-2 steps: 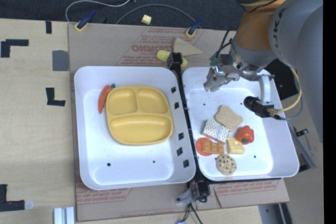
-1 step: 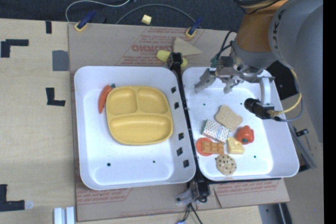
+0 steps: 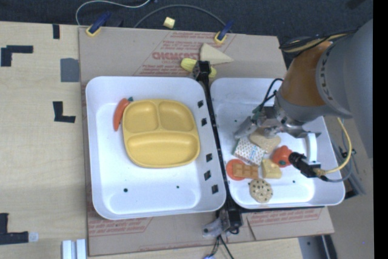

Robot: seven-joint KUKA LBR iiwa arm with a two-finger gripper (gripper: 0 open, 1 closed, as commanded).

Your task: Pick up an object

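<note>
The gripper [image 3: 262, 121] sits low in the right bin [image 3: 233, 91], right of frame centre, just above the food pile [image 3: 257, 158]; its opening cannot be judged. Descend onto one piece, such as the pale wedge [image 3: 265, 142], avoiding neighbours.

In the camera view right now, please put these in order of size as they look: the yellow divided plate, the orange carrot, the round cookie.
1. Yellow divided plate, by far the largest.
2. Orange carrot, long but thin.
3. Round cookie, shorter than the carrot but wider; these two look close in area, so their order is unsure.
</note>
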